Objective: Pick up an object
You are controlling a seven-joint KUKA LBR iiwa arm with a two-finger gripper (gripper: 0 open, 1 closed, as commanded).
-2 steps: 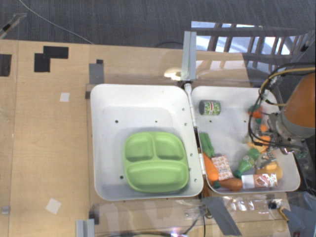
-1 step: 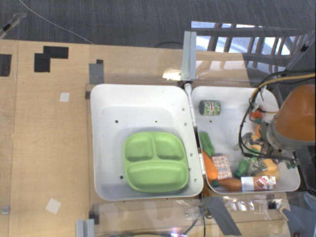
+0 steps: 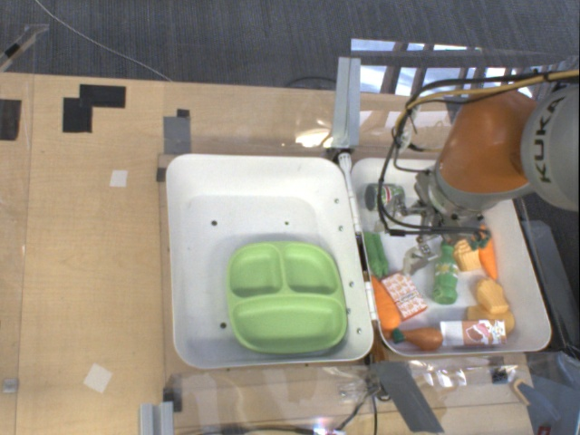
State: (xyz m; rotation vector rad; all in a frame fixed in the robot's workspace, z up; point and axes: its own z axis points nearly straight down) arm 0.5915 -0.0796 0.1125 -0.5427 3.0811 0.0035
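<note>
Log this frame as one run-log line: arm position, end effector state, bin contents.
arm: over right bin | end effector: low among toy food, grip unclear | left bin: green divided plate | object lifted: none seen

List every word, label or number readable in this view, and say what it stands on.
"KUK", cut off by the frame edge: on the grey arm.
Red and white carton: printing too small to read.
White tube with a red label: print blurred, unreadable.
Nothing else carries legible text.
</note>
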